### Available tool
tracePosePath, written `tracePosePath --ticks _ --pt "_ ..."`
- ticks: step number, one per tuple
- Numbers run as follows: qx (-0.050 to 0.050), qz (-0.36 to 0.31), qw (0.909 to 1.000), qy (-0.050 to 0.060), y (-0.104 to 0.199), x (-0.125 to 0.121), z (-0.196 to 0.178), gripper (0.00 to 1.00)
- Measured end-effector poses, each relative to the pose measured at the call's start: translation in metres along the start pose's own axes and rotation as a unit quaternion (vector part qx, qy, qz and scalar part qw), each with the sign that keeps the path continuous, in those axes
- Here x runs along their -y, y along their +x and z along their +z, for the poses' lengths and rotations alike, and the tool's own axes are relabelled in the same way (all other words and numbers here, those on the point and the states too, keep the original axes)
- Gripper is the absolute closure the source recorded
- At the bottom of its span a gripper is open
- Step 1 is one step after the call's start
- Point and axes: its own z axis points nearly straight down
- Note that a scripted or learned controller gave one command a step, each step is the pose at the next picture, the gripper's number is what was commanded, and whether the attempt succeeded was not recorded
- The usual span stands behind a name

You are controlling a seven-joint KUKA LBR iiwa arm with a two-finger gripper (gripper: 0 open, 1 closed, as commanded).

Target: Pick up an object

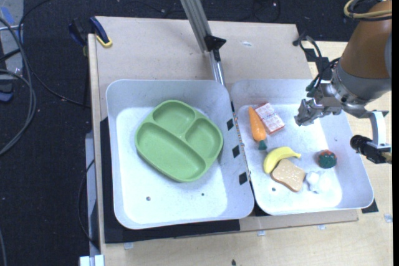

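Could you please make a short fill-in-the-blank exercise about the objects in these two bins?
1. The green divided plate lies in the ____ bin.
2. The carrot is beside the ____ packet.
3. The banana touches a slice of ____.
4. The gripper hovers over the ____ bin.

Missing words: left; pink; bread; right

Arm: grey body with an orange band.
The arm (365,65) carries a rounded orange section over a grey wrist; black cables loop beside a dark metal gripper (310,110).
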Motion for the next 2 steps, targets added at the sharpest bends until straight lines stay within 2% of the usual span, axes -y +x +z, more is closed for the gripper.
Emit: tracePosePath --ticks 1,2 --pt "0.0 -0.001 1.0 0.0 0.0 -0.002 -0.05 1.0" --pt "-0.001 -0.003 1.0 0.001 0.051 -0.025 -0.052 1.0"
